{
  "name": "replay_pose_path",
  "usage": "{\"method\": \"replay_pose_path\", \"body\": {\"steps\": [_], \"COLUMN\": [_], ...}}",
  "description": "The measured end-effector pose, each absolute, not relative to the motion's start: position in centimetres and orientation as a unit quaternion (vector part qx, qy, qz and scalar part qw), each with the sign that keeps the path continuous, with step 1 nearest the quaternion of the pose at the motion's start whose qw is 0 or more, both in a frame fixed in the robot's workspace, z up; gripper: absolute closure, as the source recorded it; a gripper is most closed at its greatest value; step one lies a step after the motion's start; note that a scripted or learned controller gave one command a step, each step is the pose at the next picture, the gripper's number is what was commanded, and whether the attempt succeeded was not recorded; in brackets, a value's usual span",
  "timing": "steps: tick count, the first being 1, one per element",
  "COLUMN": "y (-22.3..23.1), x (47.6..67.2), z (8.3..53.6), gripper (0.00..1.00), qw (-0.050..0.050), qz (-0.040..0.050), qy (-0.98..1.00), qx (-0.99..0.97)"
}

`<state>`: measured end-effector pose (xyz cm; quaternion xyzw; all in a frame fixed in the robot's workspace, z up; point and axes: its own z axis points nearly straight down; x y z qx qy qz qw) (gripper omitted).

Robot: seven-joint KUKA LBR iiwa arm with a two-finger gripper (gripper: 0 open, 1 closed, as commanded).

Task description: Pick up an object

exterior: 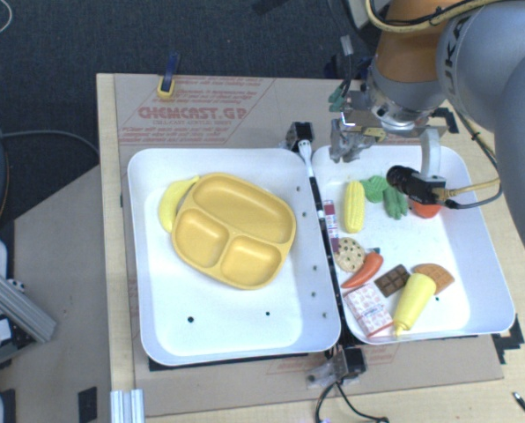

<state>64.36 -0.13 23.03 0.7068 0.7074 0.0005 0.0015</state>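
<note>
One yellow tray point(232, 230) is laid tilted in the left bin point(148, 263), over one yellow plate point(169, 203) — likely just dropped there. In the right bin point(483, 263) are strewn the candidates: one corn point(354, 204), one cookie point(349, 254), one carrot point(362, 271), one chocolate point(392, 280). The gripper point(343, 152) is poised above the bin's far edge — its jaws are parted, nothing between them.

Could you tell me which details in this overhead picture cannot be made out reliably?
- Gripper: whether it holds anything; blurred, wrist above.
- Red item: mostly hidden behind a black part.
- Yellow piece: mostly covered by the yellow tray.
- Wrapper: print too small.
</note>
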Motion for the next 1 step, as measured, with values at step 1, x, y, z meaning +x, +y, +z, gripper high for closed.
{"method": "replay_pose_path", "body": {"steps": [1], "y": [0.82], "x": [63.43], "z": [23.32], "gripper": [1.00], "qw": [-0.001], "qz": [-0.0007], "qy": [0.707], "qx": [0.707]}}
